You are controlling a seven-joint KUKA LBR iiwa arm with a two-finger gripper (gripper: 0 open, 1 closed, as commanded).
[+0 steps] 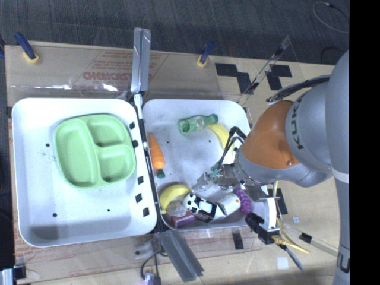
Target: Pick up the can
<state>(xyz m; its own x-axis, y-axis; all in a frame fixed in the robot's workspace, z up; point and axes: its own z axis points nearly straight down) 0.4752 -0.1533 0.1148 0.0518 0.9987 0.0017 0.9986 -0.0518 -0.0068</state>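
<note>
Clutter crowded the gripper beside the banana; its opening could not be told, and it risked grabbing the wrong item.

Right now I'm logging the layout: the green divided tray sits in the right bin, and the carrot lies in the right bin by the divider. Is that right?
Not quite. The camera view shows the green divided tray in the left bin. The carrot does lie in the right bin by the divider.
</note>
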